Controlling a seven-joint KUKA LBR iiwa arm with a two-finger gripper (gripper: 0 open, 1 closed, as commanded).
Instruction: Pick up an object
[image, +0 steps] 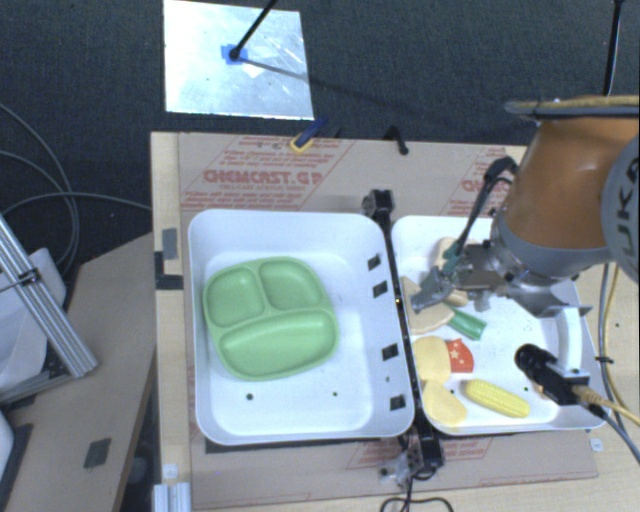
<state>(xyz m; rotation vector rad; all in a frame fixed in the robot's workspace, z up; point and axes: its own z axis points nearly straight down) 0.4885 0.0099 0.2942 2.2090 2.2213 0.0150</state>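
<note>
Nothing looks lifted yet. The gripper hangs low over the right bin, just above the tan piece; I cannot tell its state from here.

- One fixed camera, mounted above the bench, looks down at a slant.
- Both white bins fall within the field: the left bin sits near centre, the right bin toward the right edge.
- The arm enters from the right and appears large, being nearer the lens.
- Dark floor surrounds the bench at the top and left.
</note>
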